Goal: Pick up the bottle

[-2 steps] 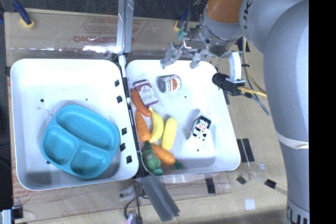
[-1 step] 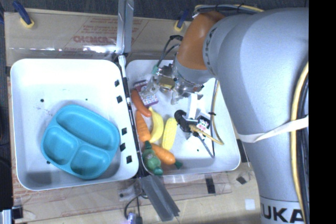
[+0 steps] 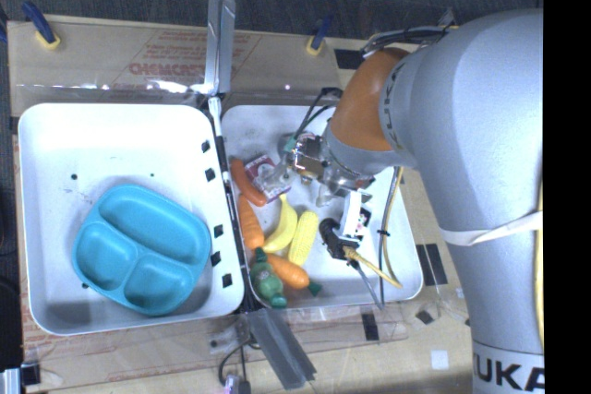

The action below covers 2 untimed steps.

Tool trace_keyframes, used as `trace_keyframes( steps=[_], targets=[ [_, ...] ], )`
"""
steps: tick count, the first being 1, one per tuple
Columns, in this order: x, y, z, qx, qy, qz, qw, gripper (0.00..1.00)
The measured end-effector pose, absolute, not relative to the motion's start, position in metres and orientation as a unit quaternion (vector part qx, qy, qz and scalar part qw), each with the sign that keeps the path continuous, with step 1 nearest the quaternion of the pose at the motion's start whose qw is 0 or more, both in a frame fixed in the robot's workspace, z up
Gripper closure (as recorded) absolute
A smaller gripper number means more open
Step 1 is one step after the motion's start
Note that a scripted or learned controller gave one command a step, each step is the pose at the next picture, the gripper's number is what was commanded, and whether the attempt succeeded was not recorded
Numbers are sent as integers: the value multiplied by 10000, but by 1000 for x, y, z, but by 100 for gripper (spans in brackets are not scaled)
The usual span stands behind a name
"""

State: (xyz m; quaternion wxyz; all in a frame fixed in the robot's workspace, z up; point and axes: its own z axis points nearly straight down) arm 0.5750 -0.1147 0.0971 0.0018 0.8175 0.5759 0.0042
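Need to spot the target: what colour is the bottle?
Green, seen in the camera view: the bottle lies at the right bin's lower-left corner.

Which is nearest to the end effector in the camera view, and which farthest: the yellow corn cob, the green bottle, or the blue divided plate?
From the end effector:
1. Yellow corn cob, just below it in the right bin.
2. Green bottle, at the right bin's lower-left corner.
3. Blue divided plate, across in the left bin.

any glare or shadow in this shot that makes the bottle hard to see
Camera view: glare streaks along the clear sheet at the bins' far rim, away from the toys. The arm shades the right bin; the green bottle lies dim at its near edge, small and soft. The claw is blurred against clutter.
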Motion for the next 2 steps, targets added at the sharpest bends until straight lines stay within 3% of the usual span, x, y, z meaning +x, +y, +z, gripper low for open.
trace_keyframes(
  steps=[1, 2],
  targets=[
    [511, -105, 97, 8418, 5398, 42, 23, 0],
    [527, -184, 114, 8580, 5135, 13, -128, 0]
  ],
)
